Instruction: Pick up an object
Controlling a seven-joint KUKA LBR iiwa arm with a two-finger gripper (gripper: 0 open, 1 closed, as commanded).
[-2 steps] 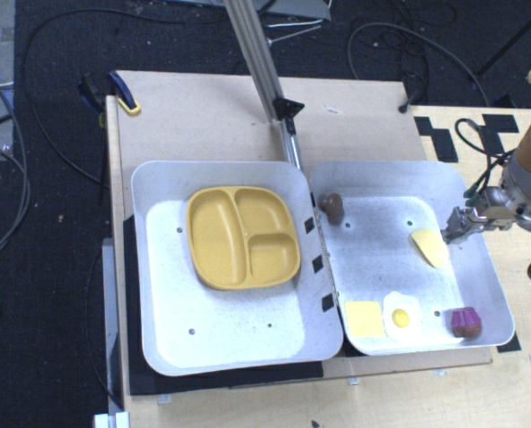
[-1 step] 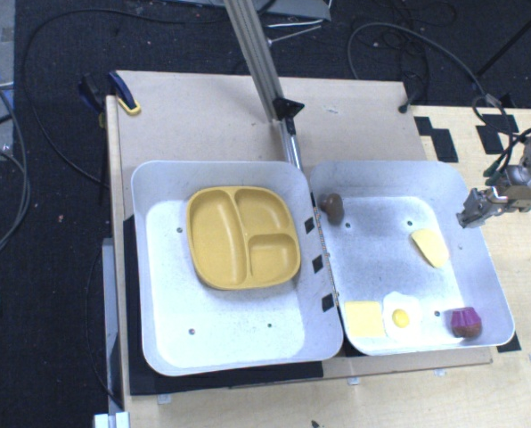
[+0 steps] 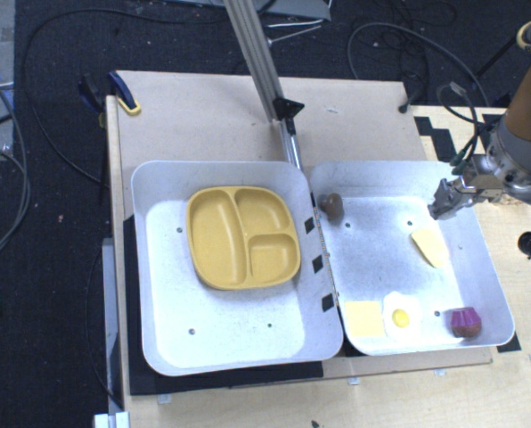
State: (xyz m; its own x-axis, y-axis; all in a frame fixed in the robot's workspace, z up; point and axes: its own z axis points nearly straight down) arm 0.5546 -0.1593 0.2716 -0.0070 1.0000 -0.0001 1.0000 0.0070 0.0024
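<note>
Overhead, two shallow white bins sit side by side on a pale wooden bench (image 3: 203,114). The left bin (image 3: 159,328) holds a yellow divided plate (image 3: 243,236) with three compartments, lying flat toward the bin's 12 o'clock half.

The right bin (image 3: 372,239) carries the loose objects. A small brown rounded piece (image 3: 332,205) rests near its 10 o'clock corner, just beside the wall shared with the left bin. A pale yellow wedge (image 3: 430,246), like a slice of toy cheese, lies toward 3 o'clock. Along the 6 o'clock edge sit a flat yellow square (image 3: 365,319) and, touching or nearly touching it on its 3 o'clock side, a toy fried egg (image 3: 400,316), white with a yellow yolk. A purple piece (image 3: 465,322) sits in the 5 o'clock corner, apart from the egg.

The arm enters from 3 o'clock, and its gripper (image 3: 445,201) hangs over the right bin near the 2 o'clock corner, at 12 o'clock of the cheese wedge and apart from it. Whether the claw is apart or together I cannot tell; nothing is seen in it.

A grey metal pole (image 3: 257,47) slants across the bench from 12 o'clock down to the gap between the bins.
</note>
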